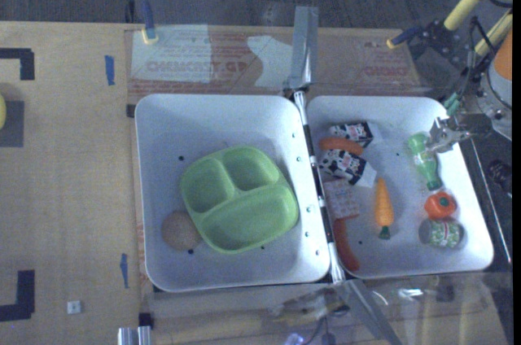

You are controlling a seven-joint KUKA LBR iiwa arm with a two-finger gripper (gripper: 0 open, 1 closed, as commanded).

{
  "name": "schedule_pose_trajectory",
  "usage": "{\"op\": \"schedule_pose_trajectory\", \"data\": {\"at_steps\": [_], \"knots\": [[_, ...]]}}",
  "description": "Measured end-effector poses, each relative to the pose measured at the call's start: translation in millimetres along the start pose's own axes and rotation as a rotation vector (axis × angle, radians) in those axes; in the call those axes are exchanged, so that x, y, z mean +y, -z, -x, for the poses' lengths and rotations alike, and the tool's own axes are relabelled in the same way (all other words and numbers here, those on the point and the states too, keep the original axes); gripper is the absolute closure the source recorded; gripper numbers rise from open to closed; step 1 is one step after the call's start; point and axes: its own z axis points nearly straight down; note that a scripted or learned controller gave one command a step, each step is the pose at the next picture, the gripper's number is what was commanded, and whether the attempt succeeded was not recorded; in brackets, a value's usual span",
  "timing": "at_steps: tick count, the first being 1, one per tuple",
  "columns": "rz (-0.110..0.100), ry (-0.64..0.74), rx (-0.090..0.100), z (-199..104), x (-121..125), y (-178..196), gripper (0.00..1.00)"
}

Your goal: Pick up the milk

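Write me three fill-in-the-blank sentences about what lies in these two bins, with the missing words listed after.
1. The green divided plate lies in the ______ bin of the camera view.
2. The carrot lies in the right bin, and its colour is ______.
3. The round tan ball touches the plate's lower ______ edge.

Missing words: left; orange; left
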Motion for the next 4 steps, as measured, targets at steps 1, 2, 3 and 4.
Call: {"op": "schedule_pose_trajectory", "data": {"at_steps": [1,2,3,4], "knots": [[0.002,-0.047,-0.002,15,-10,10,1.0],[-0.003,-0.298,0.001,-15,-51,-99,1.0],[0.002,-0.235,-0.002,26,14,-44,1.0],[-0.003,-0.392,0.001,-2,-37,-25,1.0]]}}
